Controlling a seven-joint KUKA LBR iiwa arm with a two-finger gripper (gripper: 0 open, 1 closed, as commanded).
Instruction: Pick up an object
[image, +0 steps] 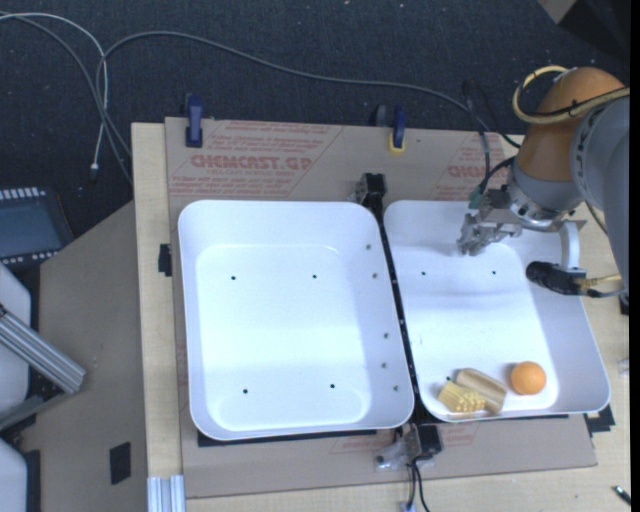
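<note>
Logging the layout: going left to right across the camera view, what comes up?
Left bin → right bin → corn cob → bread roll → orange ball.

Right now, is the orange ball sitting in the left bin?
No, the orange ball lies in the right bin, near its front edge beside the corn piece.

- The two shallow plastic bins, left (205, 300) and right (575, 330), are showing plain white with small dark dots.
- The small round ball (527, 377) is showing orange.
- The ridged corn-like piece (462, 399) is looking pale yellow, and the bread-like roll (483, 383) is looking tan.
- The flat cardboard sheet (300, 160) is showing brown with red printed letters.
- Two clamps (194, 119) are looking blue.
- The arm's band (565, 125) is glowing orange.
</note>
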